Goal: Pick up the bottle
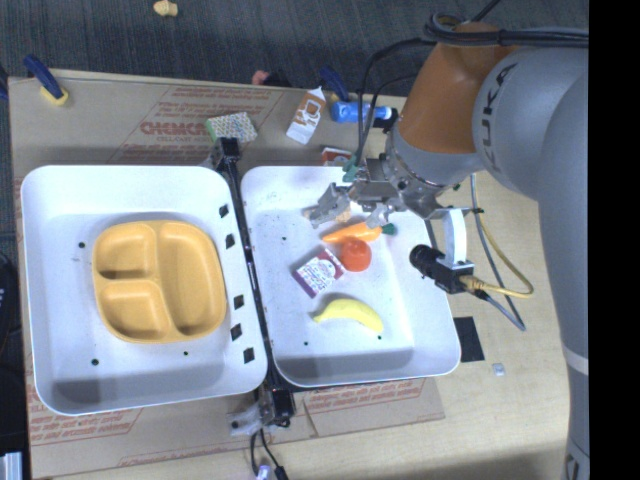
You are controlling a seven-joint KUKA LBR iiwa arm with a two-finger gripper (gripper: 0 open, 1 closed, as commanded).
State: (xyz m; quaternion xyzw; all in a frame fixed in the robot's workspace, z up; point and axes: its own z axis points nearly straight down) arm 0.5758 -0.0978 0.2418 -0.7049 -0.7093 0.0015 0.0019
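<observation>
So the arm [500, 98] is leaning in from the right over the right-hand bin [290, 358], and the gripper [350, 206] is hanging low over the back part of it, right above the little cluster of stuff there. Best I can make out, the fingers look spread apart with nothing between them, so no catch as of now. Where's the bottle? Honestly my best guess is the orange thing [353, 246] just under the gripper: an orange body lying on its side with a rounder red-orange end beside it, near the middle of the bin (it could be a toy carrot plus a cap for all I can tell, the shape is pretty mushy from this angle). Just beside it to the left is a small purple packet [318, 271], and in front of that a banana [350, 314] lying by itself. The left bin [50, 208] has a yellow divided plate [160, 278] in it and isn't part of this. I'd call this the approach step, lined up and about to go down. The next move would need the fingers to straddle the orange body across its narrow width, and come down without nudging the packet, since those two sit so close together that a sloppy drop could grab the wrong one or knock it away.
</observation>
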